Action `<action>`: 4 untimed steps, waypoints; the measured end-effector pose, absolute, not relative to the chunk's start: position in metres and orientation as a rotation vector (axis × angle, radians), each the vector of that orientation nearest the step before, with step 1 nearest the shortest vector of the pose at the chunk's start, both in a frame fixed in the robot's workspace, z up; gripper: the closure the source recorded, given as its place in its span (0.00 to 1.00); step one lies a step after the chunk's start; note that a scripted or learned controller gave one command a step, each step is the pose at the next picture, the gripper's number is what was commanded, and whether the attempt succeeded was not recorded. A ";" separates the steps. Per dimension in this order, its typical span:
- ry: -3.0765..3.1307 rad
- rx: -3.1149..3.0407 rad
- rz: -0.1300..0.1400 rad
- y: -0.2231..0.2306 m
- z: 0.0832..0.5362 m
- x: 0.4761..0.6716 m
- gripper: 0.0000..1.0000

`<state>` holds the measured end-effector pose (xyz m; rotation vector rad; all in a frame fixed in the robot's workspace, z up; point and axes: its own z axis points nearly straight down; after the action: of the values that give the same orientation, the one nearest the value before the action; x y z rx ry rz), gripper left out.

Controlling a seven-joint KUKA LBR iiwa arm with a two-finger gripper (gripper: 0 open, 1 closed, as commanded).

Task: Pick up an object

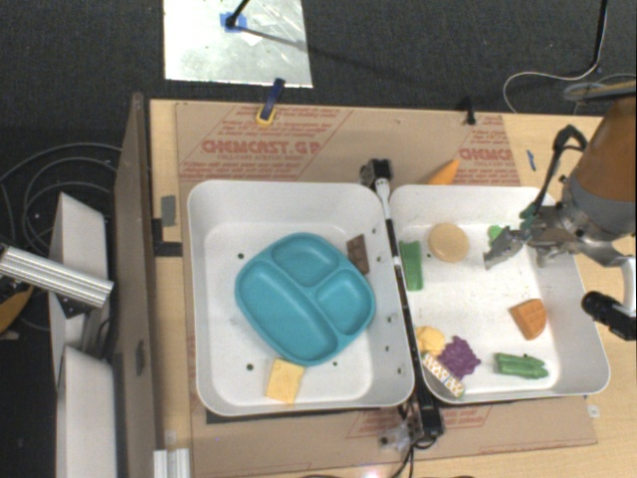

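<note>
My gripper [520,254] hangs over the right part of the right bin [587,366], open, with nothing between its fingers. Just left of it lie a small green piece [495,233] and a tan round bun [448,242]. An orange wedge [529,318] sits below the gripper, and a green vegetable [521,365] lies nearer the front. A green stick [410,265] rests along the bin's left wall. Purple grapes [459,355], a yellow piece [430,340] and a patterned packet [443,376] crowd the front left corner.
The left bin [214,267] holds a teal divided plate [305,297], a yellow block [285,379] at the front and a brown piece [358,254] by the plate's right edge. An orange carrot [445,172] lies on the cardboard behind the bins.
</note>
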<state>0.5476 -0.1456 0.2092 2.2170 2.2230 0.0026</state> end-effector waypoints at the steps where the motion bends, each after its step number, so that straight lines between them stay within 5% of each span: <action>1: 2.228 2.208 0.008 -0.127 0.171 0.645 0.00; 2: 2.221 2.225 -0.004 -0.174 0.096 0.613 0.00; 3: 2.221 2.204 0.013 -0.155 0.091 0.674 0.00; 4: 2.220 2.220 0.001 -0.179 0.137 0.633 0.00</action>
<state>0.6330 -0.1792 0.1368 2.2203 2.2198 0.0013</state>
